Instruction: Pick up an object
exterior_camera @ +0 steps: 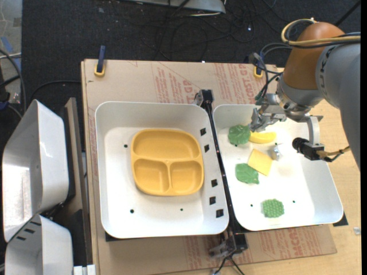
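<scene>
The right bin [321,193] holds several toy foods: a green leafy piece [238,134] at the back left, a yellow banana-like piece [263,137] beside it, a yellow cheese wedge [260,161], a green piece [247,173] next to the wedge, and a bumpy green piece [273,208] near the front. My gripper [257,124] hangs low at the back of this bin, just over the gap between the leafy piece and the banana piece. Nothing shows between its fingers.
The left bin [109,171] holds a yellow divided tray [168,161]. A black clip strip [215,153] runs between the two bins. The arm's orange band [309,39] and grey wrist rise over the right bin's back right. A small metal part [276,152] lies by the cheese wedge.
</scene>
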`<control>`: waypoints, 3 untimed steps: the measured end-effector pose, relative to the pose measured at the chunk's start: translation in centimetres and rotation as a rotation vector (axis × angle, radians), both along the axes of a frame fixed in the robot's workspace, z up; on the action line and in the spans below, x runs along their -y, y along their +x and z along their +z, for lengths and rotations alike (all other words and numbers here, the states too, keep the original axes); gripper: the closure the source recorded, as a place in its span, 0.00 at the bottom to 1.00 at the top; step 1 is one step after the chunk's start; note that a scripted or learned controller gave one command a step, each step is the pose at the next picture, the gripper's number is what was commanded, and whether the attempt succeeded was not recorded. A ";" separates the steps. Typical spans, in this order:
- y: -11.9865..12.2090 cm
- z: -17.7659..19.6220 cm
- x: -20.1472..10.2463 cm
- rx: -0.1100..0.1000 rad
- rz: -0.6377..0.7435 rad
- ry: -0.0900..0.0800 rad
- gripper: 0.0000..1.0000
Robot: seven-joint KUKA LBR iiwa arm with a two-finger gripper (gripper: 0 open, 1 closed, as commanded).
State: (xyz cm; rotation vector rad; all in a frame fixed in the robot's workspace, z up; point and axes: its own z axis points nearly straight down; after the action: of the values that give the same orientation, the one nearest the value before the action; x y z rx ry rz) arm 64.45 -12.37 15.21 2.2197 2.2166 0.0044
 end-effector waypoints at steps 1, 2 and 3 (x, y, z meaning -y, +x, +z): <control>-0.6 5.5 -0.7 -0.003 0.004 0.001 1.00; -0.5 8.5 -0.7 -0.002 0.005 0.001 1.00; -3.2 7.6 -6.0 -0.008 0.008 0.002 1.00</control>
State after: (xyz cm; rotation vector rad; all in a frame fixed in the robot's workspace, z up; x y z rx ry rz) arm 61.24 -6.35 22.84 2.2164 2.2302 -0.0022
